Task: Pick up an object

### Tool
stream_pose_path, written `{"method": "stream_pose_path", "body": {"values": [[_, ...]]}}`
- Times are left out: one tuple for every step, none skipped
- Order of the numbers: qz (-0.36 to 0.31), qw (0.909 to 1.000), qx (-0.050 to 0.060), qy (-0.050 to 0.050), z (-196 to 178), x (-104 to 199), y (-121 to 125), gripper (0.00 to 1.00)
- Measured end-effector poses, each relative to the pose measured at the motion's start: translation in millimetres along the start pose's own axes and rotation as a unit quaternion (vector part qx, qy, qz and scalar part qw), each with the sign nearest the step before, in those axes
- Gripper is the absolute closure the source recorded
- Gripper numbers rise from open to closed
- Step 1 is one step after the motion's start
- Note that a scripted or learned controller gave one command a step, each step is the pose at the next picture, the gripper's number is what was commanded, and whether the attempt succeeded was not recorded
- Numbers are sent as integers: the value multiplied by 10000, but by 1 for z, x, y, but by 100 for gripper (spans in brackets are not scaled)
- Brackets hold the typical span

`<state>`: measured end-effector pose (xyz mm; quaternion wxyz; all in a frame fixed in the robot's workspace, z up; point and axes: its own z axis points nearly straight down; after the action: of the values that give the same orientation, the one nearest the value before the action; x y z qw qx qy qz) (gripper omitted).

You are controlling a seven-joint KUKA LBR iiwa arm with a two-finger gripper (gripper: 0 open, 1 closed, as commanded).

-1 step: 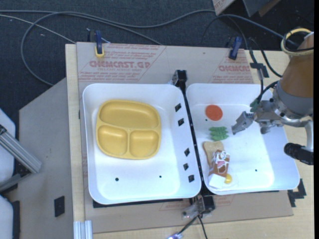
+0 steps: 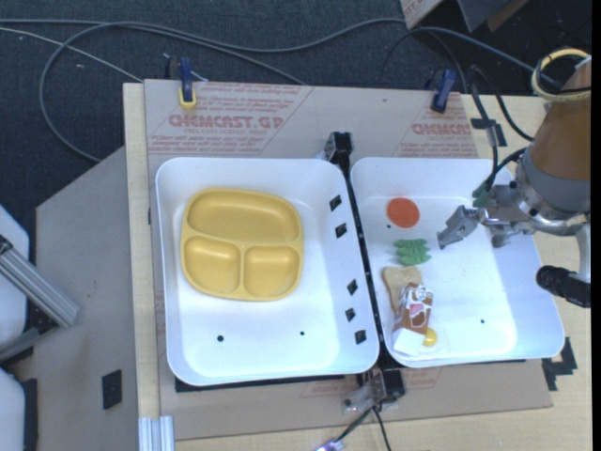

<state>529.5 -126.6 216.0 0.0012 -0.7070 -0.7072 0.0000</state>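
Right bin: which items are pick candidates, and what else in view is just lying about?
Pick candidates, right bin:
- red disc
- green piece
- tan piece
- small figure toy
The gripper hovers beside the red disc and green piece.

Lying about:
- yellow divided tray in the left bin
- blue clamps
- cables
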Motion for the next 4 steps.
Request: {"method": "stream_pose_path", "body": {"values": [[1, 10000, 20, 5, 60, 6, 5, 0], [1, 10000, 16, 4, 116, 8, 14, 0], [5, 10000, -11, 0, 128, 7, 16, 0], [5, 10000, -42, 11, 116, 9, 18, 100]]}}
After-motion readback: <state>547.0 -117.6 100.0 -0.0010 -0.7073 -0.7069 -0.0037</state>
